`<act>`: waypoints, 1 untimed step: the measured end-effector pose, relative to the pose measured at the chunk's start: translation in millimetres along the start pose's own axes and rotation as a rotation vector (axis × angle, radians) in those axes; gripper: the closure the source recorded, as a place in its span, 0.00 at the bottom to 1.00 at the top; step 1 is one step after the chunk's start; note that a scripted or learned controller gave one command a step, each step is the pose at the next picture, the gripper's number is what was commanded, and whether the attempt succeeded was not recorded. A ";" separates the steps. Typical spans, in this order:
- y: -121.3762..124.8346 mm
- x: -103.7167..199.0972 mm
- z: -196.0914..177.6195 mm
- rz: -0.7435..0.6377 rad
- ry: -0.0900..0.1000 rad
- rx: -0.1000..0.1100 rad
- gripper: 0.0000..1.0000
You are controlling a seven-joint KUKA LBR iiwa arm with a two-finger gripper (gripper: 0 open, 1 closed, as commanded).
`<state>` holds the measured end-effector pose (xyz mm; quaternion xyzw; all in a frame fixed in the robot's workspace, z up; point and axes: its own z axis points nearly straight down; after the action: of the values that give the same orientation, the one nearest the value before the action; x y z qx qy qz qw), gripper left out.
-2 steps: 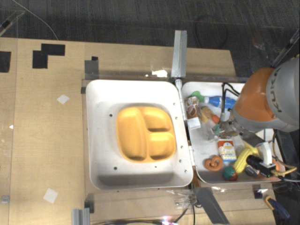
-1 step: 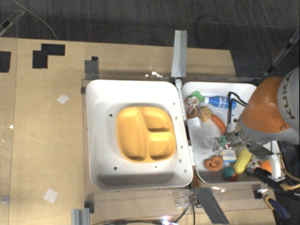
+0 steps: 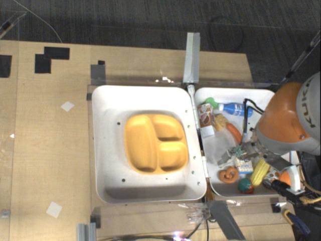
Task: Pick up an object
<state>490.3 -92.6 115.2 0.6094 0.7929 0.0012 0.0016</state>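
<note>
The left bin holds a yellow tray, glossy and rounded at the corners, split into three wells: one long well along its 9 o'clock side and two smaller ones stacked at 3 o'clock.

The right bin is crowded with small toys; at its 12 o'clock end lies a bottle with a blue label and a green cap, on its side; just at 6 o'clock of that, a slim orange carrot runs aslant; along the bin's 9 o'clock wall sits a packet, dark red and white, lying lengthwise.

Toward 6 o'clock are a brown ring-shaped doughnut, a yellow corn cob tilted on the diagonal, a small green and red ball, and a white and blue carton lying between the doughnut and the cob.

The arm comes in from 3 o'clock, its orange band over the bin's 3 o'clock half; the gripper is low in the middle of the bin, just at 12 o'clock of the carton and among the clutter; whether it is spread or closed cannot be told from here, nor whether it touches anything.
</note>
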 end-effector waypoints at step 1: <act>4.6 -14.2 20.2 0.388 -0.004 -0.025 0.00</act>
<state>498.5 -105.2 95.1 0.7509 0.6603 0.0103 0.0105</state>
